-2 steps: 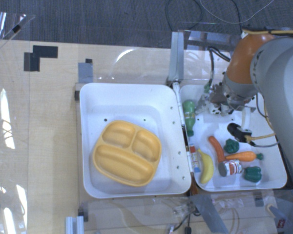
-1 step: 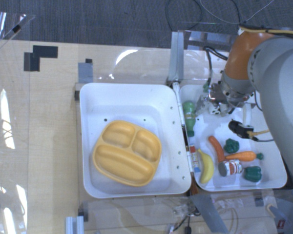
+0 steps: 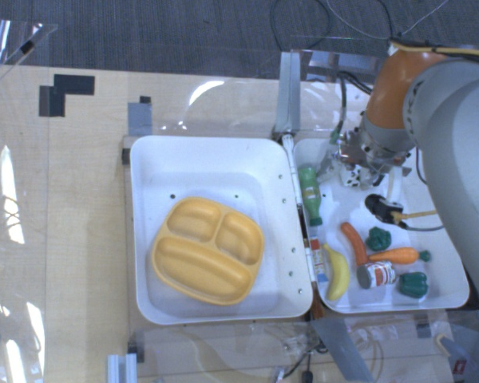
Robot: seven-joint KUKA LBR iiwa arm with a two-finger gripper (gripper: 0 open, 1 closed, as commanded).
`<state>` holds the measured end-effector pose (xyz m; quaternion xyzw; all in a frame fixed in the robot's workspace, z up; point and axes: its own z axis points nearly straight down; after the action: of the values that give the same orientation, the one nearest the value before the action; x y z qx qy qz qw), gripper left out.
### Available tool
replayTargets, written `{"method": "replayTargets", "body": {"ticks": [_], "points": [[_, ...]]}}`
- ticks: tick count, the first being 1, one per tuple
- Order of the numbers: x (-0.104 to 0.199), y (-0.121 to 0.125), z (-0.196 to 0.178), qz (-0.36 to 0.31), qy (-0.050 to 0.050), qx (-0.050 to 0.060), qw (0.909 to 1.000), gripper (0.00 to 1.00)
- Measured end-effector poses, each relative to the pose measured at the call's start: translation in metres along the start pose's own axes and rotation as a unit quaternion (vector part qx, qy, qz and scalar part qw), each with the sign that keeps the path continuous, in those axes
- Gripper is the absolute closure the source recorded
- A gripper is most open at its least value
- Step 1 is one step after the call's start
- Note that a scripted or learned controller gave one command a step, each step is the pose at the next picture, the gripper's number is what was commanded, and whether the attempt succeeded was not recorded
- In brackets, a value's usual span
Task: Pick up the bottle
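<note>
Fingers (image 3: 353, 168) low over right bin's (image 3: 455, 294) far end, opening indiscernible; green bottle (image 3: 310, 195) just left, ungrasped.

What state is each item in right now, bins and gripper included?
Green plastic bottle: lying flat along right bin's left wall, not gripped.
Yellow three-compartment plate: flat in left bin, right way up.
Yellow banana: lying flat, right bin.
Orange carrot: lying flat.
Small red-labelled can: on its side.
Gripper: above right bin's far end.
</note>
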<state>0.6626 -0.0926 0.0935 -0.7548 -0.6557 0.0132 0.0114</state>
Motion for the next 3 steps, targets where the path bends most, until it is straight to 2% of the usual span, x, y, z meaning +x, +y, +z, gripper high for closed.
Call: {"method": "replayTargets", "body": {"ticks": [1, 2, 3], "points": [[0.0023, 0.0013, 0.0000, 0.046, 0.002, -0.006, 0.9989, 0.00], [0.0070, 0.0047, -0.0002, 0.123, 0.003, -0.013, 0.9923, 0.00], [0.0078, -0.0043, 0.0062, 0.173, 0.005, -0.018, 0.9847, 0.00]]}}
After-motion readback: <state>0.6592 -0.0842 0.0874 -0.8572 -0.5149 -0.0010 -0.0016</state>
